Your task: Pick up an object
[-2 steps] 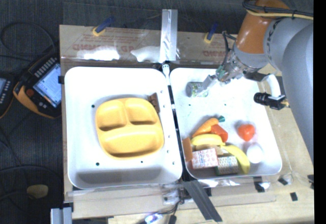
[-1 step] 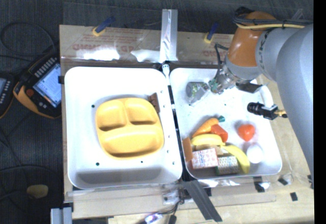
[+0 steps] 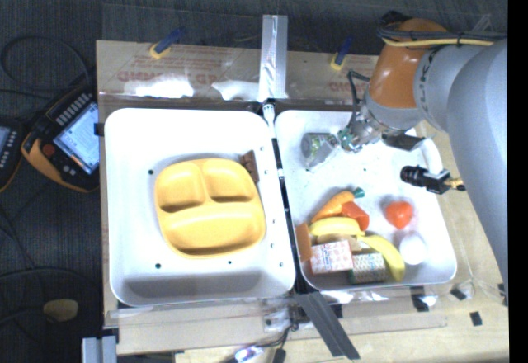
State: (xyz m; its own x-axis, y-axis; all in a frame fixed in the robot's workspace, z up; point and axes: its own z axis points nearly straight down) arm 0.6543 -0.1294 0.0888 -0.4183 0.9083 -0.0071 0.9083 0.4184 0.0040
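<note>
My gripper (image 3: 350, 139) hangs low over the back of the right bin (image 3: 429, 275), reaching in from the right. Just to its left lies a grey metallic object (image 3: 316, 146), close to the gripper tip; I cannot tell whether they touch. Toward the front of the bin sits a cluster: an orange piece (image 3: 333, 205), a red piece (image 3: 355, 214), a yellow banana (image 3: 375, 246), a red-and-white box (image 3: 332, 256) and a small green-labelled pack (image 3: 369, 267). A red tomato (image 3: 399, 213) and a white ball (image 3: 412, 250) lie to the right of them.
The left bin (image 3: 132, 271) holds a yellow compartment tray (image 3: 209, 205) with a small brown piece (image 3: 249, 163) at its back right corner. A brown block (image 3: 303, 242) leans by the divider. A handheld pendant (image 3: 70, 143) lies off the bench at left.
</note>
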